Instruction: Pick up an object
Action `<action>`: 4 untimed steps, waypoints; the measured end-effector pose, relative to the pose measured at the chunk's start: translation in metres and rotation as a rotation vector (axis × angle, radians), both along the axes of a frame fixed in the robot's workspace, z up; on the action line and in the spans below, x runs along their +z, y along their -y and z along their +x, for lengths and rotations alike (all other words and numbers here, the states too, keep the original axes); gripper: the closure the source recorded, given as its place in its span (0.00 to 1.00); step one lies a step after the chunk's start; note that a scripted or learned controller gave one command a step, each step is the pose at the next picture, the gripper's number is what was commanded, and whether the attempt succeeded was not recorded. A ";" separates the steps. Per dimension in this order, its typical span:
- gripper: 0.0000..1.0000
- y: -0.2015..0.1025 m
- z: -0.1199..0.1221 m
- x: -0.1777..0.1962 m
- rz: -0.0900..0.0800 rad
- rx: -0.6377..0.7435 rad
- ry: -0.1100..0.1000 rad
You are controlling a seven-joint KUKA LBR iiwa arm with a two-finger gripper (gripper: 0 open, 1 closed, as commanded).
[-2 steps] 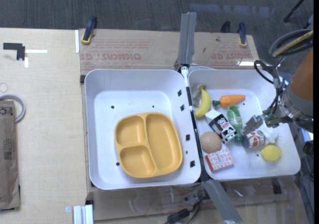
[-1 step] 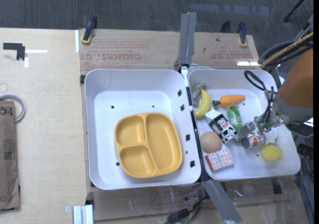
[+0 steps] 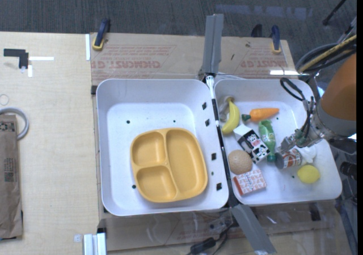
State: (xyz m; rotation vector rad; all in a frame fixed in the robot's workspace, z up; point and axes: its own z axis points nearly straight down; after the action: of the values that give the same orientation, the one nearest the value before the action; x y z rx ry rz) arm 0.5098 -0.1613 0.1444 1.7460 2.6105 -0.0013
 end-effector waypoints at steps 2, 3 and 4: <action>1.00 -0.050 -0.032 0.063 0.001 0.316 -0.001; 1.00 -0.077 0.029 0.054 0.000 0.026 -0.001; 0.00 -0.077 0.029 0.054 0.000 0.026 -0.001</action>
State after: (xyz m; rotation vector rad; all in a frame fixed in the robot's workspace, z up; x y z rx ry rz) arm 0.5387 -0.0844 0.1984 1.7122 2.6334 -0.0022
